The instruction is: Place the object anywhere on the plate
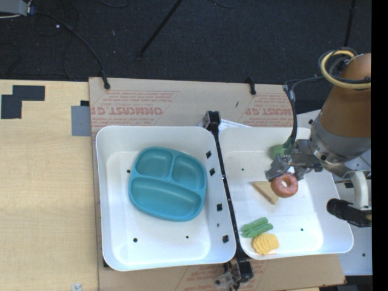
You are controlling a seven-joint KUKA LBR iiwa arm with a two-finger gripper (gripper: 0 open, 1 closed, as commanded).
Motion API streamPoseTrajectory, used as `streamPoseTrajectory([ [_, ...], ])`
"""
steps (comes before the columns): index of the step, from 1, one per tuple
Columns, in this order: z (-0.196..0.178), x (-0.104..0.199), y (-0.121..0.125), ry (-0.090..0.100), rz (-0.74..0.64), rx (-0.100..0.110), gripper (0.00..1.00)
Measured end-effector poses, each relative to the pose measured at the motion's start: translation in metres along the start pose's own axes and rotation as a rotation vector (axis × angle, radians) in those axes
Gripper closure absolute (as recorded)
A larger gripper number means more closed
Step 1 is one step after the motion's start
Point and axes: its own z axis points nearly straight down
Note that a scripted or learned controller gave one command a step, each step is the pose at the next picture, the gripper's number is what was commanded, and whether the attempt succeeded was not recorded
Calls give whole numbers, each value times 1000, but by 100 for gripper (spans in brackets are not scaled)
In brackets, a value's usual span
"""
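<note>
The claw (286,170) sits low in the right bin (339,238), directly over a pink donut (285,186) near that bin's centre. Whether it is apart or clamped cannot be told. A tan wedge (262,191) lies touching the donut. Green beans (256,227) and corn (265,244) rest toward the table's front edge. The blue plate (167,183) waits in the left bin (115,247), its compartments bare for a drop.

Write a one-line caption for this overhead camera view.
Gripper poised at a donut in the right bin; teal plate waits left.
</note>
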Motion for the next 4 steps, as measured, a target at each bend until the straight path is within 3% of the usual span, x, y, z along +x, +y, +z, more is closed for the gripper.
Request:
streamPoseTrajectory([
  [3, 23, 151, 4, 0, -1, 2, 100],
  [4, 48, 201, 12, -1, 0, 5, 100],
])
